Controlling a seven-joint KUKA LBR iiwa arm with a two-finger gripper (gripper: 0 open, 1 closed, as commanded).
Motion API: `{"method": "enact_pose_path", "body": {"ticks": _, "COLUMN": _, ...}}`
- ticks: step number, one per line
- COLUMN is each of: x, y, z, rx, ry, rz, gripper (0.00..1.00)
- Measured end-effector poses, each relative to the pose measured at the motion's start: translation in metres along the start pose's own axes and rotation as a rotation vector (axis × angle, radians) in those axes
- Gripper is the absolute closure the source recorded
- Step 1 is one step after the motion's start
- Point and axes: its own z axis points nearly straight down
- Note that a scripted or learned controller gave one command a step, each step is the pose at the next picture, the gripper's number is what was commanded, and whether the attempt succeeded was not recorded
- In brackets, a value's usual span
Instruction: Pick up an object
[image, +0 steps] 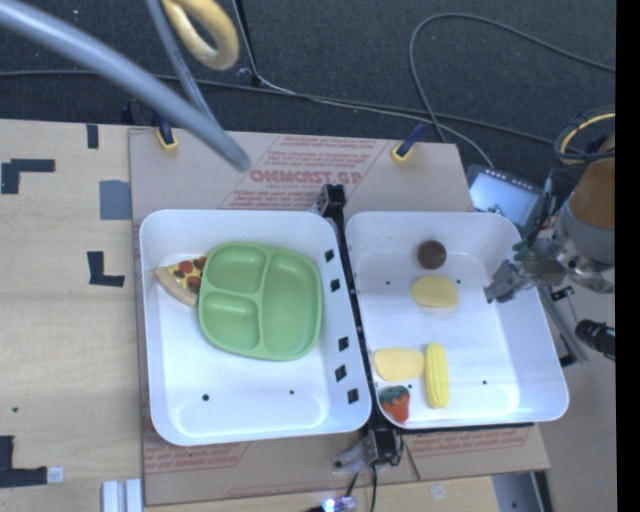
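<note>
1 yellow corn cob (437, 375), right bin (530, 345).

Bins: we see the left bin (175, 400) and right bin (520, 385) as smooth white plastic with a faint sheen.
Tray: the green tray (261, 300) in the left bin looks like matt moulded plastic.
Toy food: the corn cob (437, 375) in the right bin reads to us as ribbed plastic; the brown ball (431, 254) looks matt.
Desk: the desk (60, 330) left of the left bin is pale, matt wood grain.
Sheet: the brown sheet (300, 170) under the bins looks to us like printed cardboard.
Claw: the claw (508, 282) looks like dull grey metal.
</note>
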Motion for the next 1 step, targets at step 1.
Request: {"method": "enact_pose_path", "body": {"ticks": 1, "x": 0.0002, "y": 0.0009, "z": -0.0229, "rx": 0.003, "ry": 0.001, "rz": 0.0, "gripper": 1.0}}
